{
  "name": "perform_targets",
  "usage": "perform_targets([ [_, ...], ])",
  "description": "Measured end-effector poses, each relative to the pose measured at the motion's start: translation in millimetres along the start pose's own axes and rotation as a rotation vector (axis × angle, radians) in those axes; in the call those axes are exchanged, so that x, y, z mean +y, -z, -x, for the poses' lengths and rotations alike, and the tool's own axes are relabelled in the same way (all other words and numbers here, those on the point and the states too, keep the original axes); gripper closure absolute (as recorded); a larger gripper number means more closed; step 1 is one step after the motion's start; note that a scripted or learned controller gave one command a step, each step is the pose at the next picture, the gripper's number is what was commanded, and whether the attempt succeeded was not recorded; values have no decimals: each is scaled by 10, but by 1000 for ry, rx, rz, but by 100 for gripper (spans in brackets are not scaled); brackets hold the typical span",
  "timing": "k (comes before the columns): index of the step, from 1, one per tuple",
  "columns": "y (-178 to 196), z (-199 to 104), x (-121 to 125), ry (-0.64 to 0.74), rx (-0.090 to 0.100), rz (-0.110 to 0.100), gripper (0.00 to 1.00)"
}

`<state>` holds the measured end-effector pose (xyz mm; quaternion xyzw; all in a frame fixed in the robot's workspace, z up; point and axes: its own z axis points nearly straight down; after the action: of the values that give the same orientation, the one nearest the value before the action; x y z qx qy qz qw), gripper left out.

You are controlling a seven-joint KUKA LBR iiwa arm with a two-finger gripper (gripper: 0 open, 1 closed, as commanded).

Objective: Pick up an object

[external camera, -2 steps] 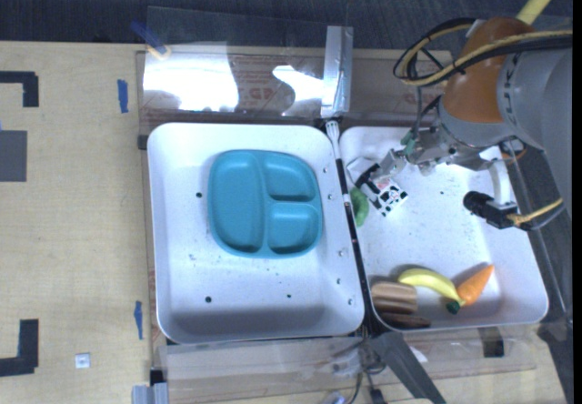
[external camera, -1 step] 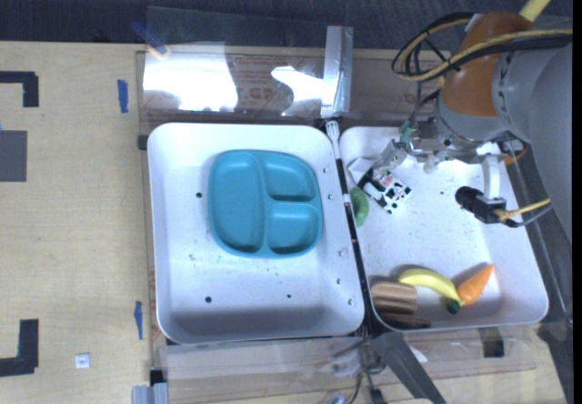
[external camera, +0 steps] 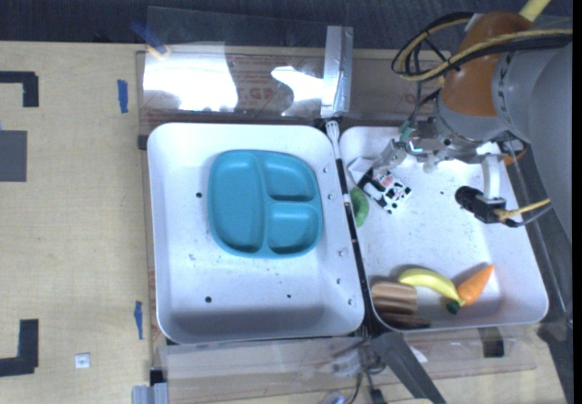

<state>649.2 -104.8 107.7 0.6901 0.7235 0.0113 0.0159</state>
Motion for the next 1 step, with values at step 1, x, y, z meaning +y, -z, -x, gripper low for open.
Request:
perform_targets([
  [1,786,-381,-7,109,9,-34,0],
])
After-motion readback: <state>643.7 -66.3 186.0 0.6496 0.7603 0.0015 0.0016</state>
